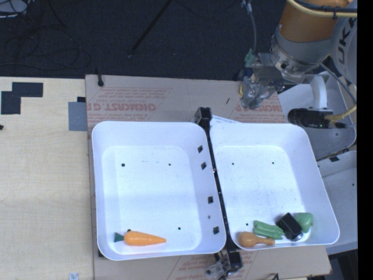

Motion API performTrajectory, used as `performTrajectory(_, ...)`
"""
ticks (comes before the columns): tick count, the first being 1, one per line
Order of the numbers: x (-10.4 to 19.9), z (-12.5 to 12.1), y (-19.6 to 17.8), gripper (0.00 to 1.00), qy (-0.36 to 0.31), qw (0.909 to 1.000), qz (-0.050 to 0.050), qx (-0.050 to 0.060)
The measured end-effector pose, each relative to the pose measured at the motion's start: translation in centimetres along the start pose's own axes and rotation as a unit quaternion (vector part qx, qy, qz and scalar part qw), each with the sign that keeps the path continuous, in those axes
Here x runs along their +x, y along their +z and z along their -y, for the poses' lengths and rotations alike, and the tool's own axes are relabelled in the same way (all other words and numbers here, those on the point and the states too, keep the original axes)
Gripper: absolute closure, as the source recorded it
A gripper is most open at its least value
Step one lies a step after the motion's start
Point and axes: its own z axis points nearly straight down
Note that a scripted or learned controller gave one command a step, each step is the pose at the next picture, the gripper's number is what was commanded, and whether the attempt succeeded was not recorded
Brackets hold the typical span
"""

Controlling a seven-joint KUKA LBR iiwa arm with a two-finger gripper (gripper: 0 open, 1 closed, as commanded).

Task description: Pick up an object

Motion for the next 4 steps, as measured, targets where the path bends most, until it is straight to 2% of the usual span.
performTrajectory(1, -0.1, 3.9, -10.4, 1.00, 0.002, 0.9999, 0.001, -0.011)
performTrajectory(2, 8.4, 7.4, -9.2, 1.00, -0.002, 1.0000, 0.000, -0.005)
performTrajectory(3, 15.6, 9.0, 3.6, 1.00, -0.001, 1.0000, 0.002, 0.000)
performTrajectory(4, 12.1, 3.6, 8.2, 1.00, 0.004, 1.0000, 0.002, -0.005)
